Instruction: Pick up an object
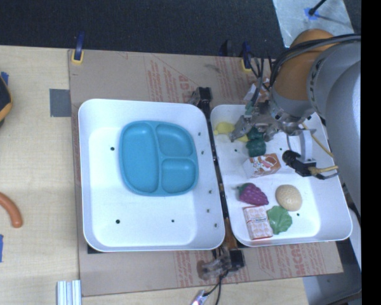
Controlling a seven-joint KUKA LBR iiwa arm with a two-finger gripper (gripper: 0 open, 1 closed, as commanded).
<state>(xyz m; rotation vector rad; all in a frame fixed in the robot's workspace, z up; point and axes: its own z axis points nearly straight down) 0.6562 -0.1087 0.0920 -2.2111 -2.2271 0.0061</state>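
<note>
One dark green object [256, 147] sits in the upper part of the right bin [333, 224], directly under the end effector [254, 130], and it looks like the item being gone for. It is small and blocky; its long axis seems to run roughly up and down the view, though part of it is hidden by the fingers, so which end leads is not clear. Whether the end effector is apart or closed on it I cannot tell, since the metal parts overlap the object from above.

My reading is that the grasp step is in hand: the arm is down at the object, with the lift not yet made. The next move calls for a firm close across the short side, then a straight rise clear of the neighbours.

Just beside it lie a yellow piece [224, 128] and a red-and-white packet [263, 164]. Further down are purple grapes [253, 194], a tan round item [289, 197] and a green leafy piece [279, 219]. The left bin [105, 224] holds a blue divided plate [159, 157].
</note>
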